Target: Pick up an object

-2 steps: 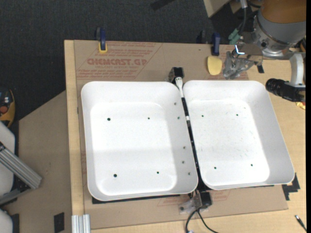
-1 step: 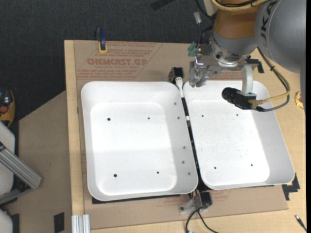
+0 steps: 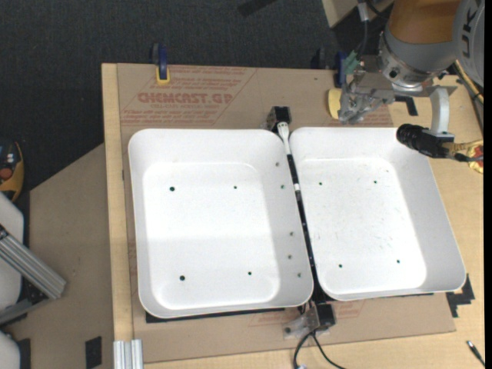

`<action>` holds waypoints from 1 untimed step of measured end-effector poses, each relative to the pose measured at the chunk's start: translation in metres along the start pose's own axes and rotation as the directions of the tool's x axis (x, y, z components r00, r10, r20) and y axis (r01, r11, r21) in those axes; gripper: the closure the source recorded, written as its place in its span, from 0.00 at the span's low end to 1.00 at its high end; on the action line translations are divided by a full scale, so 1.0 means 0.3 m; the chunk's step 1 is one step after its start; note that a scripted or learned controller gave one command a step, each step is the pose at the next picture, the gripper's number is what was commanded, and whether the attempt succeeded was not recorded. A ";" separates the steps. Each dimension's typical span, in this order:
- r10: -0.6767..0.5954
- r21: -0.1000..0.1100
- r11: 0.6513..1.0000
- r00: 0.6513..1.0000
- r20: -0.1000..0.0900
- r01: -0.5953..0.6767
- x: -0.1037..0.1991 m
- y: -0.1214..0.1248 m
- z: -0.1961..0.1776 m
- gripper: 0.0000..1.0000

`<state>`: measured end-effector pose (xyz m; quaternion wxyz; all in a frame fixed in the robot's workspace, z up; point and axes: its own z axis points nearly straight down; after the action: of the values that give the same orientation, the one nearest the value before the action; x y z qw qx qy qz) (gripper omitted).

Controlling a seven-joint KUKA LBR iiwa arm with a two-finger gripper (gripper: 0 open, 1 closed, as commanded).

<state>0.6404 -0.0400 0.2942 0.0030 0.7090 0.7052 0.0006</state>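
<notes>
Left bin (image 3: 137,206): shallow and white, at 9 o'clock on the counter (image 3: 123,98). It has four dark dots on its floor, which I read as marks in the bin rather than things to lift.
Right bin (image 3: 450,244): at 3 o'clock, with the same dots plus fine specks too small for me to name.
Yellow piece (image 3: 334,103): my only candidate. It is a small pale scrap on the counter past the right bin's far rim, at 12 o'clock from that bin and just beside the claw.
Claw (image 3: 360,108): hangs over that far rim. I cannot tell whether it is apart or together, nor whether it touches the piece.
Handling: I judge the piece light and easily nudged away. I would take it across its narrow width, low and centred. I cannot judge whether it is stiff or soft.
Hidden: the claw covers the piece's right edge, and the arm (image 3: 427,21) is cut off at 1 o'clock.
</notes>
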 end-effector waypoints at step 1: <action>-0.004 0.001 1.000 1.000 -0.002 0.004 -0.019 -0.029 -0.061 1.00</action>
<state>0.6315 -0.0455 0.3124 0.0020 0.7075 0.7067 0.0012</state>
